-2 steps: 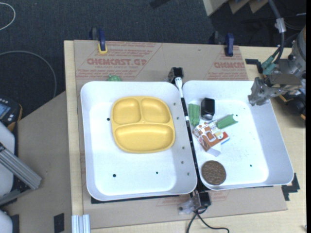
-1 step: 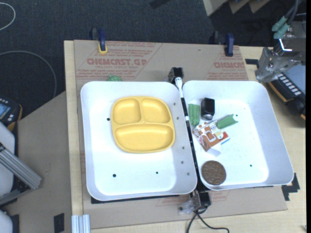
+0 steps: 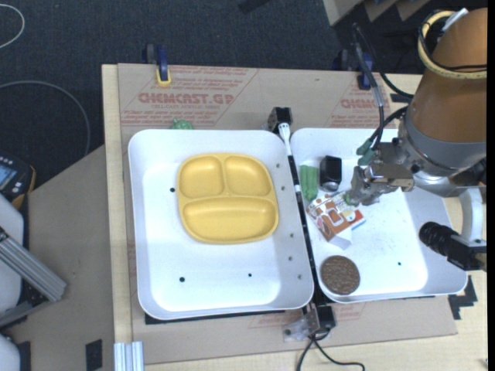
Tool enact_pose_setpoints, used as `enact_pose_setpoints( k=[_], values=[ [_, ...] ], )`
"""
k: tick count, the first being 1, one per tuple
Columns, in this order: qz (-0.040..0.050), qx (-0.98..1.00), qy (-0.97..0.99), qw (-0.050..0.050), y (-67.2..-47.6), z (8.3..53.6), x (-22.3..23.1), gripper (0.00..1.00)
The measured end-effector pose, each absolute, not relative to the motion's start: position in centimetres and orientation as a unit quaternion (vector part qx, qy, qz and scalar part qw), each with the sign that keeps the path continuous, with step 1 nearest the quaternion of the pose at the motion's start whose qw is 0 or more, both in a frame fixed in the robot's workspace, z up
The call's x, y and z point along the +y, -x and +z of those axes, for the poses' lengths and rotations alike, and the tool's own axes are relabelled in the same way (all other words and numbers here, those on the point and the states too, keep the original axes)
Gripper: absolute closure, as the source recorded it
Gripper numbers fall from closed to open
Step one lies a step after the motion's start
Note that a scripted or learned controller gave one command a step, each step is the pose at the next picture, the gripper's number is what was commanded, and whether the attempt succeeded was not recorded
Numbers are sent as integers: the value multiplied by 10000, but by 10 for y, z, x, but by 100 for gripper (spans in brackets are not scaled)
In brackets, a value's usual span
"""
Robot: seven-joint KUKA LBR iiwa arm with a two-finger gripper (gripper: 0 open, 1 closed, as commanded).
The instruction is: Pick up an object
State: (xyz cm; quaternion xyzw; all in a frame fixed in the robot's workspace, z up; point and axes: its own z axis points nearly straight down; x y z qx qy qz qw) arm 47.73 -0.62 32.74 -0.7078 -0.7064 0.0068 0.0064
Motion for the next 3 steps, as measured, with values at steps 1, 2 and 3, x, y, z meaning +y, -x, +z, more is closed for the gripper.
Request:
enact_pose_setpoints(
  k=[1, 2, 3],
  values=[
    [2, -7086, 7056, 10, -479, 334, 32, 100],
    [-7, -7072, 7070, -7, -480, 345, 30, 100],
    [-56, -7108, 7034, -23, -480, 428, 122, 100]
  ],
)
